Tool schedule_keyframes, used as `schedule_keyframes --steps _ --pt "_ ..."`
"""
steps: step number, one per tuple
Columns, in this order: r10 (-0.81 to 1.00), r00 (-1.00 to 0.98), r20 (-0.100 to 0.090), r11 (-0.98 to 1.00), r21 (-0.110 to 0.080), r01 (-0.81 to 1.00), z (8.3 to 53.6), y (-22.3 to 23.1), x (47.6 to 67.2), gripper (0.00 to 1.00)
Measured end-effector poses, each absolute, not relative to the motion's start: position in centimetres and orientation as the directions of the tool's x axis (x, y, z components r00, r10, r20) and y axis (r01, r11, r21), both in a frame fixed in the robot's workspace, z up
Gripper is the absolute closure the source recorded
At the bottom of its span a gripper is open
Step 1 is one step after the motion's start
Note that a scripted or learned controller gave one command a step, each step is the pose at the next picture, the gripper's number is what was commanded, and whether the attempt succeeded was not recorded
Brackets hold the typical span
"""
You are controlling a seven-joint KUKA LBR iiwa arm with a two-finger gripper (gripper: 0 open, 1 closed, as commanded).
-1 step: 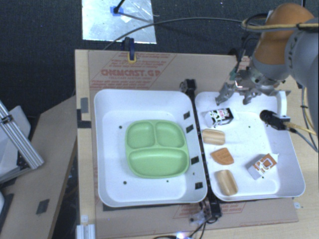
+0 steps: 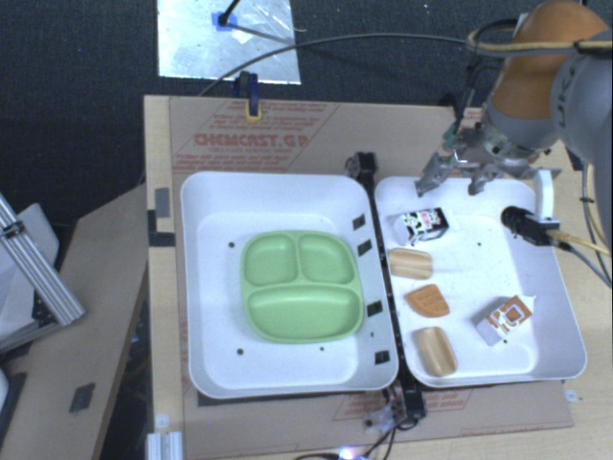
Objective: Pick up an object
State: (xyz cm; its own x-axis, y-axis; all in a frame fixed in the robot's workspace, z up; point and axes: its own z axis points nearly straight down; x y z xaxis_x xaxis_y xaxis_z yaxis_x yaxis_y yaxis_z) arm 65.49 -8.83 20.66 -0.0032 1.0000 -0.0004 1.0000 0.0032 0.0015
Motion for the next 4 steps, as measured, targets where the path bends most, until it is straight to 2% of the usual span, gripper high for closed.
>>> schedule_keyframes --steps 1,2,3,4 --pt "1.000 -0.001 -0.001 0.001 0.000 1.000 16.2 -8.9 64.8 0.00" --pt "1.000 0.000 -0.005 0.000 0.009 1.000 10.5 -8.8 64.7 0.00" --pt "1.000 0.000 -0.004 0.000 0.020 1.000 10.4 -8.8 65.2 0.00" --pt "1.000 -0.001 -0.004 0.001 0.029 1.000 11.8 -8.7 65.5 1.00"
